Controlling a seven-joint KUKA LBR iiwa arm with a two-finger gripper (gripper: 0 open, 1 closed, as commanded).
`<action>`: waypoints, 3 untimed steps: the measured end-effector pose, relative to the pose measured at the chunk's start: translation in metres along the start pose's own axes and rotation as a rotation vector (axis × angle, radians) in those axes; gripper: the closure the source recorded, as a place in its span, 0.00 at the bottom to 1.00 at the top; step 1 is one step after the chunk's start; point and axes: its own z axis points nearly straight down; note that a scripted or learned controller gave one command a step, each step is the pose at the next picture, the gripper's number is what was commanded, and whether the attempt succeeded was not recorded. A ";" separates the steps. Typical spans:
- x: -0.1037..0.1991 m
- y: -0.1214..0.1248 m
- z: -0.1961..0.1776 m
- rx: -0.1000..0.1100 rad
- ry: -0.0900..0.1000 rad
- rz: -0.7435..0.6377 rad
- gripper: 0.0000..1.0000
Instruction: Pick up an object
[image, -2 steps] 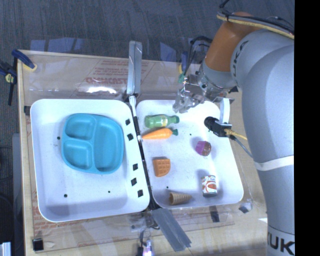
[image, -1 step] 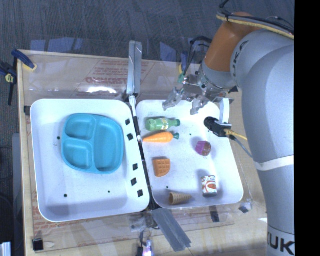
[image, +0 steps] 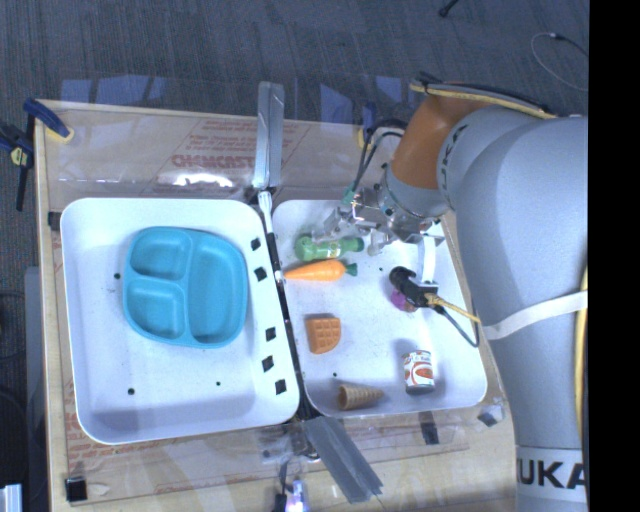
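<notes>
My gripper (image: 362, 222) hangs low over the far part of the right bin (image: 455, 330), below the orange band of the arm. Directly to its left lies a green bottle-like object (image: 326, 244), touching or nearly touching the gripper; I cannot tell which. An orange carrot (image: 315, 270) lies just in front of the green object. Nearer the front are a waffle piece (image: 322, 333), an ice-cream cone (image: 358, 396) and a small red-and-white can (image: 419, 371). A purple item (image: 404, 298) lies by the right wall, partly under a black part.
The left bin (image: 90, 380) holds a blue divided plate (image: 186, 285). A ridge with black clips (image: 272, 330) separates the bins. The arm's big grey body (image: 520, 250) covers the right side. A yellow cable (image: 458, 312) runs over the right bin's edge.
</notes>
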 end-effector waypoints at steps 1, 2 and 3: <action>-0.013 0.012 0.005 -0.009 0.003 -0.056 0.00; -0.026 -0.027 -0.089 0.021 -0.001 -0.119 0.00; -0.009 -0.013 0.022 0.022 0.000 -0.157 0.00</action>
